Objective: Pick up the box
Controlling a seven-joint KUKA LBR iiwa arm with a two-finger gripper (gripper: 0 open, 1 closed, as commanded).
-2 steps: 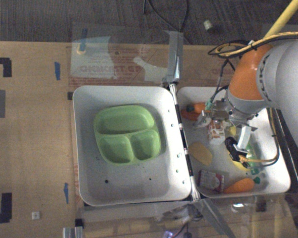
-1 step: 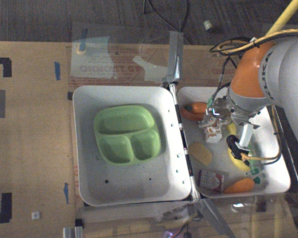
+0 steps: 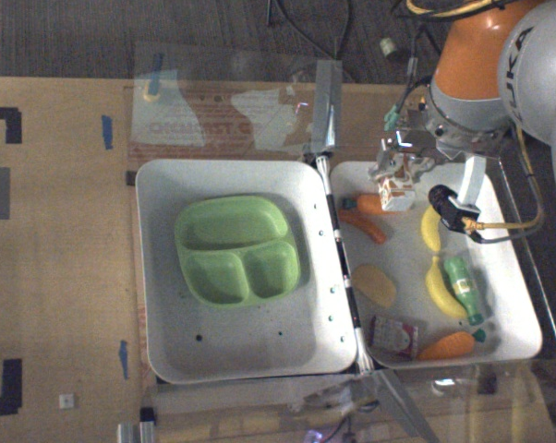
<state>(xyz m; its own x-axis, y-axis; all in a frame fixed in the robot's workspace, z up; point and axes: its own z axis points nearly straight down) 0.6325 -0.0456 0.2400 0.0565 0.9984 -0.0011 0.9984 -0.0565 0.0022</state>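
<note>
Fingers (image 3: 386, 169) look clamped on the small box (image 3: 398, 193), which hangs lifted near the far end of the right bin (image 3: 523, 312), though the grip is hard to make out from here. Left bin (image 3: 158, 275) holds a green divided plate (image 3: 237, 248). Below the box lie two bananas (image 3: 441, 289), a green bottle (image 3: 463, 287), carrots (image 3: 363, 225) and a potato (image 3: 377, 285).
</note>
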